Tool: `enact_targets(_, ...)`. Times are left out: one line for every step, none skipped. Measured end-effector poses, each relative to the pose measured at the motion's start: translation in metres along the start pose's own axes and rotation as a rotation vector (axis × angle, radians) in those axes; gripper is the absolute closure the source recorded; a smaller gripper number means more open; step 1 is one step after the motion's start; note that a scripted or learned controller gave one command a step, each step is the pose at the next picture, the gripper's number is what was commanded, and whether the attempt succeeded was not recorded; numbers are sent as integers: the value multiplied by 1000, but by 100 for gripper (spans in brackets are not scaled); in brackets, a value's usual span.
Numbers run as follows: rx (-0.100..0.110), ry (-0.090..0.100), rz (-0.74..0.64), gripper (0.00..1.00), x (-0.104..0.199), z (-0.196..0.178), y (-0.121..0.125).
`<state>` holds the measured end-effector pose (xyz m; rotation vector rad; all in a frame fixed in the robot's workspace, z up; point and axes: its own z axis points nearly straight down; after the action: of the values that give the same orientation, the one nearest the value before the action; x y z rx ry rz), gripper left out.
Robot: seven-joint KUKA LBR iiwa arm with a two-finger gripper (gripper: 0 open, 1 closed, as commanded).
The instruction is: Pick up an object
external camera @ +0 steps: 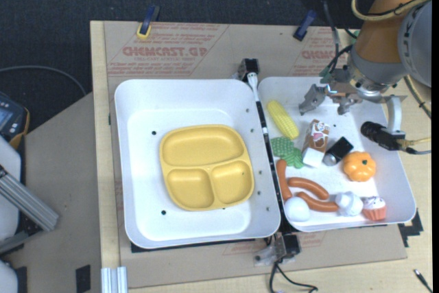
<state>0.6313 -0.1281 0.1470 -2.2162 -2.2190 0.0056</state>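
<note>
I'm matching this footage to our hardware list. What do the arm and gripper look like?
The arm is a rounded grey body with a broad orange band above the wrist and a yellowish cable looping over the orange part. Thin dark cables run down beside the wrist. The gripper is small, grey metal, with short angular fingers below a round silver flange. No readable markings are visible.
</note>
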Motion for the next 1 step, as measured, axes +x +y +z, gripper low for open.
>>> enact_targets(0, 0, 0, 0, 6, 62, -3)
